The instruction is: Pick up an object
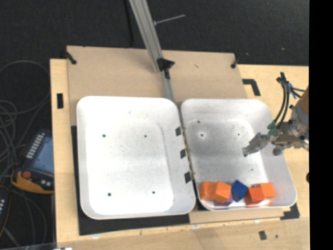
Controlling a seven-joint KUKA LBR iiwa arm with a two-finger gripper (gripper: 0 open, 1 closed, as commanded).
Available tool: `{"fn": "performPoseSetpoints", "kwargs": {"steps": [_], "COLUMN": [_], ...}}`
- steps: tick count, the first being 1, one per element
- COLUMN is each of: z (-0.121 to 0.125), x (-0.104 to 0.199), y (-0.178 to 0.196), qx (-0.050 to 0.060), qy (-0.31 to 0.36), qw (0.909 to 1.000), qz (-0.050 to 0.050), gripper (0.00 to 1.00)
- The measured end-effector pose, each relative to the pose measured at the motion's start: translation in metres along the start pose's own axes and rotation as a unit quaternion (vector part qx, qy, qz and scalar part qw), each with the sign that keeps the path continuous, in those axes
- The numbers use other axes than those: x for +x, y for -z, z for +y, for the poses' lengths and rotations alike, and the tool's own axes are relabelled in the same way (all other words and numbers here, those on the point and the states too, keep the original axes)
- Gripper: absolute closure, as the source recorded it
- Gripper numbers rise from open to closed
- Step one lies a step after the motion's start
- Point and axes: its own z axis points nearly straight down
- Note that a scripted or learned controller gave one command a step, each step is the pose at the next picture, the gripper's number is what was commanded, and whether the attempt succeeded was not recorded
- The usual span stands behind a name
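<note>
Orange blocks [215,191] along bin's [223,111] near edge

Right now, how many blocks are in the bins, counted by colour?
Orange blocks: 4, two at and, two at and
Blue blocks: 1
Total: 5, all along the near edge of the right bin; something purplish under the left orange pair is too hidden to count.
</note>
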Motion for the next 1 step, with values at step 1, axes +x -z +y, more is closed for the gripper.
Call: {"fn": "performPoseSetpoints", "kwargs": {"steps": [1], "z": [0.0024], "x": [0.0687], "y": [-0.0189], "qx": [0.002], "qy": [0.007], "qw": [1.0], "qz": [0.002], "gripper": [0.0]}}
